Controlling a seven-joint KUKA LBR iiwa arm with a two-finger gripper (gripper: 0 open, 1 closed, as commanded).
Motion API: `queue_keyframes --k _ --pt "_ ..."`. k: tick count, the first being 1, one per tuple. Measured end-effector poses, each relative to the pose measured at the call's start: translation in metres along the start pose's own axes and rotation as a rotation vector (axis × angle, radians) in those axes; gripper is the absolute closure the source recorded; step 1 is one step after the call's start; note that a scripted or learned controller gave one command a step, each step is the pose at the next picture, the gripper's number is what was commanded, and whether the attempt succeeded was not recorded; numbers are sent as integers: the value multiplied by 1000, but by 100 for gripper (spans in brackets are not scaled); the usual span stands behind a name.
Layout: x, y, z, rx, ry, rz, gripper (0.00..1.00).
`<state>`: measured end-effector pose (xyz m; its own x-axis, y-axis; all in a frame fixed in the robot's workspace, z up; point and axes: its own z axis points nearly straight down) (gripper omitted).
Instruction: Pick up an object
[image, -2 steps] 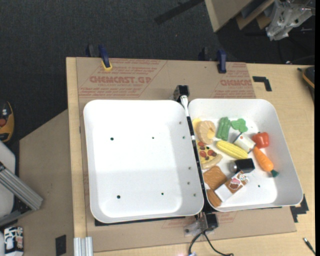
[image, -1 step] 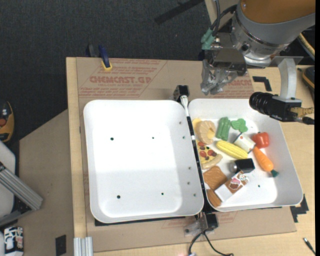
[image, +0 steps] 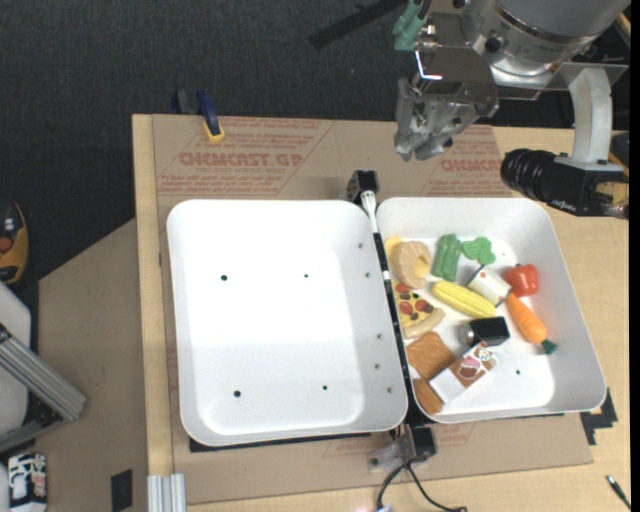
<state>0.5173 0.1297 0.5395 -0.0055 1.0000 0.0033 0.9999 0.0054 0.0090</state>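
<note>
Gripper (image: 432, 128): raised above the brown cardboard worktop (image: 270, 165), behind the bins
Left white plastic bin (image: 270, 320): bare floor
Right white plastic bin (image: 560, 385): yellow toy corn cob (image: 463, 298), orange toy carrot (image: 527, 322), green toy vegetable (image: 460, 253), small black block (image: 488, 329)

Two bins side by side: toy foods (image: 465, 310) lie clustered in the right bin (image: 570, 380); left bin (image: 270, 320) adjoins it; gripper (image: 425, 135) hangs behind them.

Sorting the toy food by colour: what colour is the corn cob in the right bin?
Yellow. The corn shows in the camera view.
</note>
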Motion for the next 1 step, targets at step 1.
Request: queue_keyframes --k 1 --pt "70 -42 114 23 -6 -4 100"
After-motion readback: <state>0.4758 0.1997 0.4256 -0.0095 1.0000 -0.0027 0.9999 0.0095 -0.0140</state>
